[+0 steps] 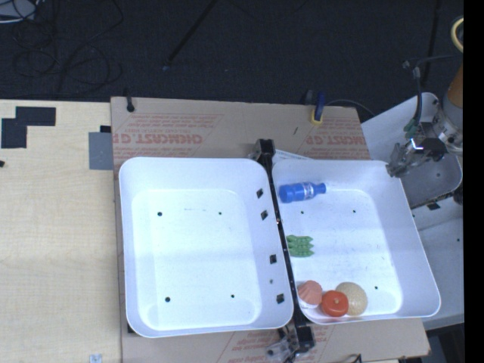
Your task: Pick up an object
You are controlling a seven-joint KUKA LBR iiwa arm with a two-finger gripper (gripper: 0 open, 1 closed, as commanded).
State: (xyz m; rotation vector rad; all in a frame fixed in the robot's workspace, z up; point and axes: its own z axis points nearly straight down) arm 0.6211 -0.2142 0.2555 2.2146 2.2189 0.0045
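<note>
Currently:
1. Right bin [393, 225] holds every candidate
2. Gripper [412, 148] sits off its upper-right corner; can't tell its state
3. Blue bottle [301, 192] is nearest, left of gripper, long axis roughly left-right
4. Green piece [299, 246] mid-bin

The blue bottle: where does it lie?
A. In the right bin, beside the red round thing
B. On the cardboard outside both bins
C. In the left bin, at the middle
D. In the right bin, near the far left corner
D: the blue bottle lies on its side in the right bin, near the far left corner.
</note>
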